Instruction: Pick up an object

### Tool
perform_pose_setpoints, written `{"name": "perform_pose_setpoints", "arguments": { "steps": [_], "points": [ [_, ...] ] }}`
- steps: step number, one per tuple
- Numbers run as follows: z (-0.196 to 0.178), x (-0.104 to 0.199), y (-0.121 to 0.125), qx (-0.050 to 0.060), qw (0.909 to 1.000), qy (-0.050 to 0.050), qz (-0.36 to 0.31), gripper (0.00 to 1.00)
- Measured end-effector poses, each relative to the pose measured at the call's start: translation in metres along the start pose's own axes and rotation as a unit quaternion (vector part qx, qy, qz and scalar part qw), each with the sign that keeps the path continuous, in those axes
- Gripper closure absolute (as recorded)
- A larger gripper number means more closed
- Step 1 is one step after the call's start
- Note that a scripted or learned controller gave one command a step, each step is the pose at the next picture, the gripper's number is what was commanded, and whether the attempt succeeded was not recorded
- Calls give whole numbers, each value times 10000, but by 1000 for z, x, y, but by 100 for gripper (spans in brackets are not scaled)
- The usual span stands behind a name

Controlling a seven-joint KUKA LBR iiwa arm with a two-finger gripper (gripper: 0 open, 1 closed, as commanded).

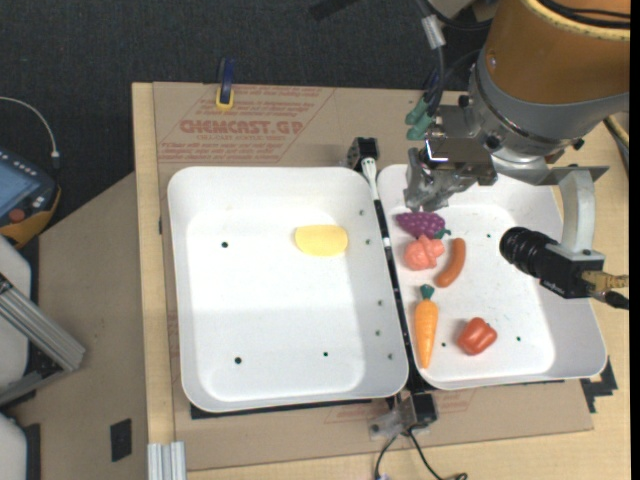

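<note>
The grapes (422,224), a small purple knobbly cluster, lie in the right bin (540,363) directly under the gripper (424,200), whose dark metal tips come down onto or just over the top of the bunch. From this slant I cannot tell how wide the tips stand or whether anything sits between them, so I would not call the grapes held. By my reading the pick is at the reach-down stage: the arm is over its target, but the grip and the lift are not yet done, and every item rests on the bin floor. Just below the gripper, touching the grapes or nearly so, is a pink lumpy piece (422,254), rounded and matte like soft plastic. Beside that, a little to the right and below, lies a sausage (451,263), smooth, orange-brown and slightly curved. Further below the gripper is a carrot (426,328), a tapered orange cone with a green tuft, lying close to the bins' shared wall, and near it a glossy red pepper (477,336), blocky in shape. Well to the gripper's left, in the left bin (200,268), sits a pale yellow oval (320,239), flat and smooth. Both bins are shallow white trays with rounded corners.
</note>
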State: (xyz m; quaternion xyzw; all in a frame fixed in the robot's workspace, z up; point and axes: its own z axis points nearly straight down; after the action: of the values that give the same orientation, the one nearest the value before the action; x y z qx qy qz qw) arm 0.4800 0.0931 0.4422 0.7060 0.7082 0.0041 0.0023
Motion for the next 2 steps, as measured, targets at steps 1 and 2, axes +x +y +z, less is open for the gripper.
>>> {"name": "perform_pose_setpoints", "arguments": {
  "steps": [1,2],
  "points": [
    [101,-75,12,90,9999,-27,58,100],
    [-26,-17,7,-36,10000,10,-20,100]
  ]
}}
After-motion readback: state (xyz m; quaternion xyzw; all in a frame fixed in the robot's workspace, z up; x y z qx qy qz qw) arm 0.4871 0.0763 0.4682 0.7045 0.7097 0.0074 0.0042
